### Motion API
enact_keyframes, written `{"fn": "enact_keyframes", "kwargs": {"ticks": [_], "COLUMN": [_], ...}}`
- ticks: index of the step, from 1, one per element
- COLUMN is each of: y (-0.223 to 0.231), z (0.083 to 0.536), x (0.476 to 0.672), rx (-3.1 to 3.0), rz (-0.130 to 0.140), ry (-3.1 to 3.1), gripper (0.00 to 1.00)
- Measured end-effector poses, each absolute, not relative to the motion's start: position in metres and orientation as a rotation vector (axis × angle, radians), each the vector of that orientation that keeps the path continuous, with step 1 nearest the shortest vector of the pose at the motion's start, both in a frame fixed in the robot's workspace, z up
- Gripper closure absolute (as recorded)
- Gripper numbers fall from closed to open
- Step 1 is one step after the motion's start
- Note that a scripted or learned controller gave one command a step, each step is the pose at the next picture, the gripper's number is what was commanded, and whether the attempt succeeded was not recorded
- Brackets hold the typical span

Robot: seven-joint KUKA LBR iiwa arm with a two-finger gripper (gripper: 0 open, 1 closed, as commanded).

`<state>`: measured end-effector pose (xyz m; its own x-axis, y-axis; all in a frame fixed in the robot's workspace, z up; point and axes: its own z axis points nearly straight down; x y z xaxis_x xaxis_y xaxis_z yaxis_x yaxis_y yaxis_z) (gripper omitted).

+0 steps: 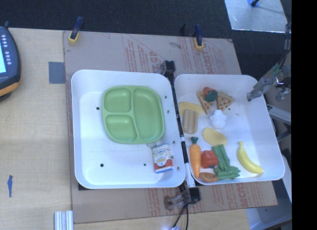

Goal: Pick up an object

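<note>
1. Wooden bench (34,140) under a brown cardboard sheet (143,51); two blue-and-yellow clamps (75,30) pin the sheet's far edge. Dark floor beyond.
2. Left white bin (89,169): a green three-compartment plate (133,114) lies flat in its far half. A small juice carton (162,158) lies near the bin's right wall, just off the plate's near corner.
3. Right white bin (257,125): toy food in a loose cluster.
   - Pizza slice with toppings (213,99) at the far side.
   - Hot-dog bun (189,120) against the left wall, a small white piece (218,119) beside it.
   - Pale yellow chip-like piece (214,136) mid-bin.
   - Carrot (195,158), a red piece (209,159) and green beans (224,163) packed together at the near left.
   - Banana (247,160) lies apart, near the right wall.
4. Gripper (257,91) sits at the right bin's far right corner, above the rim, well apart from every object. Nothing between its fingers; open or closed cannot be made out.
5. Handheld control pendant (7,61) rests at the bench's left edge.
</note>
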<state>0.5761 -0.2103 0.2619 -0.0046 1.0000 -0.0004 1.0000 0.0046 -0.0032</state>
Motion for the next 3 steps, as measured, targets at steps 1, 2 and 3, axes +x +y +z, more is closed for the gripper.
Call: {"fn": "enact_keyframes", "kwargs": {"ticks": [1, 2, 3], "y": [-0.184, -0.15, -0.191], "z": [0.148, 0.1, 0.1], "x": [0.614, 0.658, 0.661], "rx": [-2.205, -2.211, -2.218], "rz": [0.009, 0.004, -0.012], "ry": [-2.225, -2.231, -2.23], "gripper": [0.0, 0.0, 0.0]}}
